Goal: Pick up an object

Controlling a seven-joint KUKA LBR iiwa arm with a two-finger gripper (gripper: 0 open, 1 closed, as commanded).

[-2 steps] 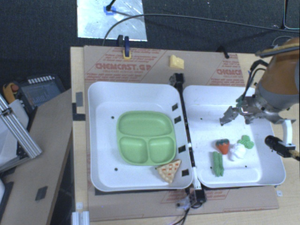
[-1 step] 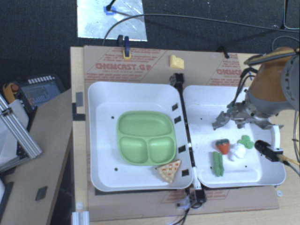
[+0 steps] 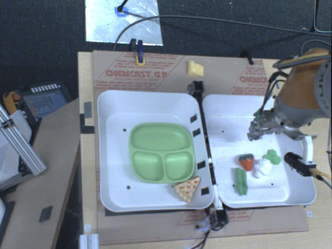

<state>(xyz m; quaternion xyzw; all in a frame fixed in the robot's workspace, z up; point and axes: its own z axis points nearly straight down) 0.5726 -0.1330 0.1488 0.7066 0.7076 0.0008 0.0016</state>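
Note:
My gripper [image 3: 257, 130] hangs over the upper middle of the right bin [image 3: 228, 113], with nothing visibly in it. Below it and slightly to the right lies a cluster of toy foods: a red piece with a green top [image 3: 247, 162], a white piece [image 3: 263, 168] and a green leafy piece [image 3: 271, 156]. A long green vegetable toy [image 3: 240, 181] lies just below the red piece. The gripper is apart from all of them, roughly a hand's width above the cluster in the view.
The left bin [image 3: 111, 139] holds a green divided plate [image 3: 161, 152] and a toy pizza slice [image 3: 187, 189] at its lower right corner. A yellow cheese wedge [image 3: 195, 68] sits on the board behind the bins. A black cylindrical part [image 3: 294, 163] juts over the right bin's right side.

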